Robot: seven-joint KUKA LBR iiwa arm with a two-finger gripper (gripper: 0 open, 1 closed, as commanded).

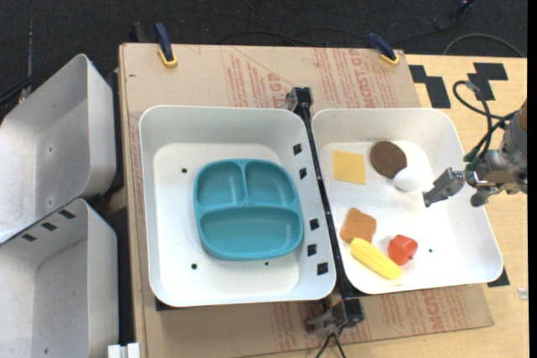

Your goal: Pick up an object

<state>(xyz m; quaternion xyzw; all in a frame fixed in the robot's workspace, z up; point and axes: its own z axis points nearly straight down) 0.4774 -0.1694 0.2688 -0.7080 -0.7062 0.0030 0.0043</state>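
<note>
Claw [457, 187] open, holding nothing, low over right bin [470, 264] near its right wall. Egg [410, 179] just left of it, touching brown disc [388, 157]. Corn [374, 258], tomato [403, 248] nearer front.

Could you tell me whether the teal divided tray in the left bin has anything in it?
Empty: all three compartments of the teal tray show bare teal, and it lies flat in the left bin.

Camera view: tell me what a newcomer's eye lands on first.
The teal divided plate stands out first, alone in the left bin. Next come the bright toy foods in the right bin: a yellow corn cob, a red piece and a yellow cheese slice. The end effector hovers at that bin's right side.
</note>
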